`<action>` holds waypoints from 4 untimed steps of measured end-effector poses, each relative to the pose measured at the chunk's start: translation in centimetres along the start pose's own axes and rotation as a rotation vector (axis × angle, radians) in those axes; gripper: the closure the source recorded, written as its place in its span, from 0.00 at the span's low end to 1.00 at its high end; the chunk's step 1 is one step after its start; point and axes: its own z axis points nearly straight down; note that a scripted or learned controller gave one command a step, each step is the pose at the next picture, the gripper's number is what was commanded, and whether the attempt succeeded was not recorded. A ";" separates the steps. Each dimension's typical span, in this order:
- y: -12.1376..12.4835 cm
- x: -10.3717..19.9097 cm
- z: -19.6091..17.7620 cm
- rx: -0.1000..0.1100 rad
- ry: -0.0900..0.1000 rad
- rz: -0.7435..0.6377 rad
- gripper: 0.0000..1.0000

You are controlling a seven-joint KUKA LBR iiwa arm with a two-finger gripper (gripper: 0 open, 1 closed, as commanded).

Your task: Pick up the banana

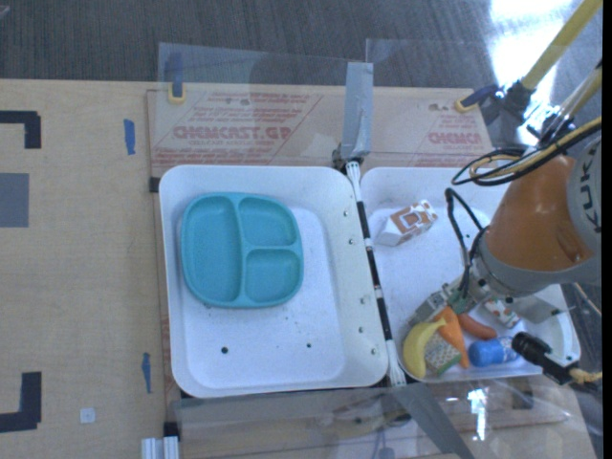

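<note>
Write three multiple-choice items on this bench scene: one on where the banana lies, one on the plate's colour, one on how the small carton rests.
1. Where is the banana?
A. on the plate
B. near corner of the right bin
C. on the bench outside the bins

2. What colour is the divided plate in the left bin?
A. red
B. teal
C. black

3. How does the small carton rest?
A. apart from the other items, at the far end of the right bin
B. on the plate
C. under the banana

Answers: 1 B, it curves by the bin's near left corner. 2 B, the plate is blue-green. 3 A, bare bin floor surrounds it.
</note>
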 end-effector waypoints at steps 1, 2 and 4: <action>-1.3 1.0 0.4 -0.010 -0.008 0.032 0.00; -1.4 1.2 0.4 -0.008 -0.006 0.154 0.00; 0.4 5.0 -9.2 -0.001 -0.002 0.537 0.00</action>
